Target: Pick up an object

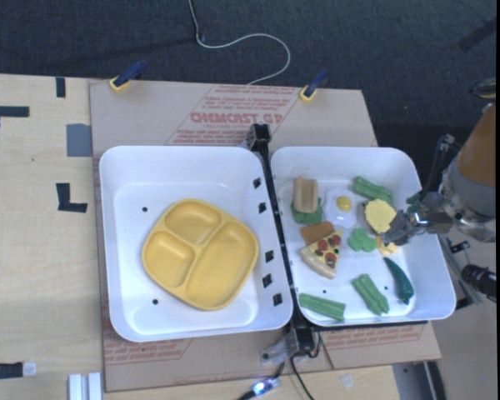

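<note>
The right bin (425, 302) holds several toy foods. Among them are a pizza slice (322, 255), a bread piece (306, 194), a fried egg (342, 203), a yellow chip (380, 215) and a green leafy piece (362, 241). My gripper (394, 237) reaches in from the right and sits low over the bin's right side. It is just right of the leafy piece and below the yellow chip. A small orange-yellow bit (388, 246) shows at its tip. A dark teal pod (400, 280) lies just below the gripper.
The left bin (121, 223) holds a yellow divided plate (200, 252). A green pod (372, 190) lies at the right bin's back, and two green pieces (369, 292) (322, 306) lie near its front wall. A black divider (271, 223) runs between the bins.
</note>
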Motion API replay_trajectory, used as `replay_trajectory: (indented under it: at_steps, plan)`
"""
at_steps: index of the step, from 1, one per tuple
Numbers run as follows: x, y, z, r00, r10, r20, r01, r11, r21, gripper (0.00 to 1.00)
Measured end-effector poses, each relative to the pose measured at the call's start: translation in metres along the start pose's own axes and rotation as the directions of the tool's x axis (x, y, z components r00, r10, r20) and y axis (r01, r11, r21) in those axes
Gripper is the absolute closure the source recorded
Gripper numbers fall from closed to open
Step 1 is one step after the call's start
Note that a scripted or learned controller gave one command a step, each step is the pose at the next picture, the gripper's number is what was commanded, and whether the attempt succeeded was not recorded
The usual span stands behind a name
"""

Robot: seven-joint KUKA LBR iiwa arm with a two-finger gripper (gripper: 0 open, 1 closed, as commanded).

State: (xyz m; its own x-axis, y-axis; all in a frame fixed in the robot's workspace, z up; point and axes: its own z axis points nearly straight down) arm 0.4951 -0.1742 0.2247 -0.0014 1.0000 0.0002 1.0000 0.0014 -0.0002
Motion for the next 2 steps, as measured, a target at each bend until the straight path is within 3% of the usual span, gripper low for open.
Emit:
replay_trajectory:
  at_steps: [1, 2]
  plan:
    - [0.060, 0.021, 0.006, 1.000, -0.006, -0.002, 0.006, 1.000, 0.002, 1.00]
    - [0.099, 0.029, -0.009, 1.000, -0.004, -0.001, 0.004, 1.000, 0.000, 1.00]
